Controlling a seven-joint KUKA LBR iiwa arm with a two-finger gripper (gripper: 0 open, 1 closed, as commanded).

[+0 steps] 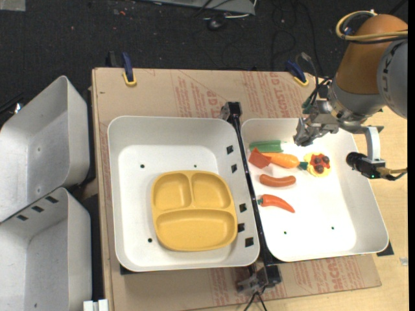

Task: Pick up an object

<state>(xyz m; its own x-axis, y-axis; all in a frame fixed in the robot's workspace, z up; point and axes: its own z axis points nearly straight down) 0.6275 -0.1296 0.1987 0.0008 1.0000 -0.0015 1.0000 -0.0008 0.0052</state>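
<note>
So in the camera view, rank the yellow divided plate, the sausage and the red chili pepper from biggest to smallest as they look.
1. yellow divided plate, by far the largest.
2. sausage and red chili pepper: they look about alike in length, too close to rank.

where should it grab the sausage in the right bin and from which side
Best bet is the middle of the sausage, coming straight down from above. It lies flat and roughly left to right on the right bin floor, so the fingers should close across its narrow width, front to back. There is bare floor on both long sides; the chili pepper lies below it, apart. The hand hangs above the bin's back part.
</note>
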